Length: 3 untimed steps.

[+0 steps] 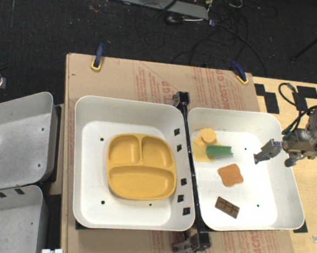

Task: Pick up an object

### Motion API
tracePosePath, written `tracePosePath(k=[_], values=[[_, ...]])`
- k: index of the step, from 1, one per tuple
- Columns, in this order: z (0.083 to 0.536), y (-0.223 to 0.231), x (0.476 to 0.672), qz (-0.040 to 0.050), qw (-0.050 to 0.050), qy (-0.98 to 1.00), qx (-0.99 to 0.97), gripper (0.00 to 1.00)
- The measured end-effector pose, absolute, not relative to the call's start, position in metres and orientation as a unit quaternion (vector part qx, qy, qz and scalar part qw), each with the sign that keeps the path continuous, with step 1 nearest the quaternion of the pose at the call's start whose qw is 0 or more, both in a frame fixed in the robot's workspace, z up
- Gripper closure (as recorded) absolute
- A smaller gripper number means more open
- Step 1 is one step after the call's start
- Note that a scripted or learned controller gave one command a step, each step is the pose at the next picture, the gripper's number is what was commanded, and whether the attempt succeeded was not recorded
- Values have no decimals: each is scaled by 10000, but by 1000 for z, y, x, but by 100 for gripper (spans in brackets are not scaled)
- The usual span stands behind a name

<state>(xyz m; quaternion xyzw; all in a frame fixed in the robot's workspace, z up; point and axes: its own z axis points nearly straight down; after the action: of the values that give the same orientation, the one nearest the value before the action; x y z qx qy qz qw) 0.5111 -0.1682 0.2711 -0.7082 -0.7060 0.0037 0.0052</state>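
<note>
A yellow divided plate (141, 167) lay in the left bin (85, 144). In the right bin (284, 206) sat a yellow block (205, 139) touching a green piece (219, 151), with an orange slab (230, 174) and a brown bar (227, 207) lying apart nearer the front. The hand (275, 150) hovered over that bin's right rim, holding nothing, apparently spread, though blurred.

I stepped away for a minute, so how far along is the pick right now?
Nothing looks picked yet. The tool hangs over the right bin's right side, nothing between its fingers. The green block, orange piece and brown bar lie on the bin floor. Reaching, grasping and lifting remain.
</note>
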Motion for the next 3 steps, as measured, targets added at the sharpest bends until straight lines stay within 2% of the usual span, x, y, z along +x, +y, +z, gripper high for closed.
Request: tracePosePath(k=[1,3], values=[[277,-167,513,3,2,-7074,-7068,0],[188,-177,510,12,19,-7062,-7080,0]])
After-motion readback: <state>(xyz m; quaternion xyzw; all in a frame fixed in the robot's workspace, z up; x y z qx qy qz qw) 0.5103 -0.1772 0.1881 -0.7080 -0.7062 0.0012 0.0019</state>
